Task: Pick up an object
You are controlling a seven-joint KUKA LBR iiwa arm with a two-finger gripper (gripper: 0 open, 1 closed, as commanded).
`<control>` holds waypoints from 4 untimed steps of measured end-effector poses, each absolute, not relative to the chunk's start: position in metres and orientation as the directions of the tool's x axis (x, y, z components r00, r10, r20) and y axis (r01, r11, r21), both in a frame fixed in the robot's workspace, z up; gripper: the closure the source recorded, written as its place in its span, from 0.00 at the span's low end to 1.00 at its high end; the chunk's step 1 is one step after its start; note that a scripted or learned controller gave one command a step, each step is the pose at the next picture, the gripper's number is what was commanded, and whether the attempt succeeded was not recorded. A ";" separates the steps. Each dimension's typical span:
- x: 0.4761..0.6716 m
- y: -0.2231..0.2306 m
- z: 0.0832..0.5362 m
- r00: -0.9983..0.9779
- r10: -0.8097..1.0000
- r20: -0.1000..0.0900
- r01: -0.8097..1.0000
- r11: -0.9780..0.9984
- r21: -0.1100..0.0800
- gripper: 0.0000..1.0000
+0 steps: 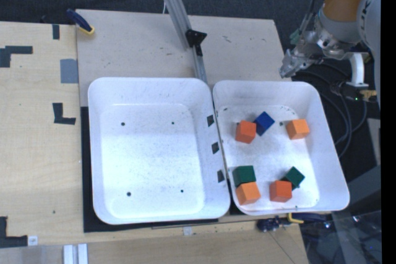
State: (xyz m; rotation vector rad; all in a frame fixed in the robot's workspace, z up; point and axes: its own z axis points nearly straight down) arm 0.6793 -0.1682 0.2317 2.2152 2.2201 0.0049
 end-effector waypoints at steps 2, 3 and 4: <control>0.667 -0.120 0.288 -0.005 1.000 0.001 1.000 0.005 0.000 1.00; 0.653 -0.067 0.268 -0.006 1.000 0.001 1.000 0.006 -0.003 1.00; 0.644 -0.023 0.255 -0.005 1.000 0.001 1.000 0.005 -0.003 1.00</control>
